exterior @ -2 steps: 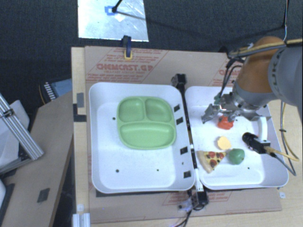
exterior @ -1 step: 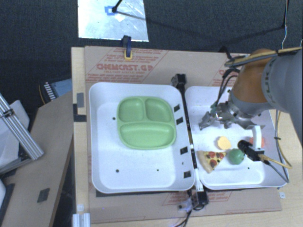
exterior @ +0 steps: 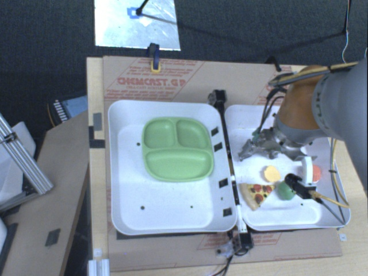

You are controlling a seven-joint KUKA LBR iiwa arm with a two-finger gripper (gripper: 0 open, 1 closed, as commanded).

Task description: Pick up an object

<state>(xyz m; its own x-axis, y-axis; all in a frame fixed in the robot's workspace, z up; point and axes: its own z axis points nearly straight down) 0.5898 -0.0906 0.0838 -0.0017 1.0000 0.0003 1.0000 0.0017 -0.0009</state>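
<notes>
Pizza slice point(exterior: 257, 194); board point(exterior: 150, 81) lettered "CHEMCAST"

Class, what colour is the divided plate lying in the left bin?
Light green: the three-compartment plastic plate, clearest in the camera view.

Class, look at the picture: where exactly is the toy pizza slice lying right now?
The pizza slice lies in the right bin, near its front-left corner, just left of a green ball and below a yellow piece.

Both white bins point(exterior: 123, 154) look like smooth matt plastic. The green divided plate point(exterior: 177, 149) inside the left one has a soft plastic sheen; brown cardboard point(exterior: 190, 73) beneath looks dull.
</notes>
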